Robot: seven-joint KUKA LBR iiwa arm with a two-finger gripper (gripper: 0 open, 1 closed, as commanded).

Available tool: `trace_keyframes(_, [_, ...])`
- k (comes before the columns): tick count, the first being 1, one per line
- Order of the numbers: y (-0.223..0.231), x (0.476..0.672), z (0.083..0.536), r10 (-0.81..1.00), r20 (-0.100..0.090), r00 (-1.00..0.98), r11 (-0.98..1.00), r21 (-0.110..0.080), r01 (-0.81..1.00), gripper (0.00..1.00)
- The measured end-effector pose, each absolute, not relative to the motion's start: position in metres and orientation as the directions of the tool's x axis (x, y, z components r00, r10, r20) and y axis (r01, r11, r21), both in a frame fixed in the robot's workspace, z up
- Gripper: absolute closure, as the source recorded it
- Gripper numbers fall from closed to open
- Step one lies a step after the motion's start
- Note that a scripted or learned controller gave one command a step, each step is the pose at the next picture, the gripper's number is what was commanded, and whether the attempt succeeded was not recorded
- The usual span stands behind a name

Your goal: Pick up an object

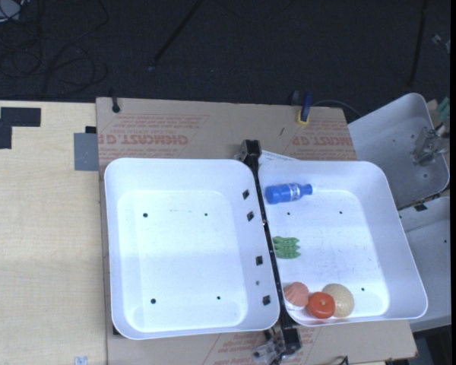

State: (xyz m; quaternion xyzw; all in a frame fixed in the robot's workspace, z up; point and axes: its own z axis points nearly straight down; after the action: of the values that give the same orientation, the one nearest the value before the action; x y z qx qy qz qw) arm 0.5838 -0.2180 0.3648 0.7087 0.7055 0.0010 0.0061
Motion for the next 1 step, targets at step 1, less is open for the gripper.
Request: trace_keyframes(1, [-0.2140,0.5536,0.3800,1.000,0.000,0.003,-0.003,-0.001,1.000,1.00])
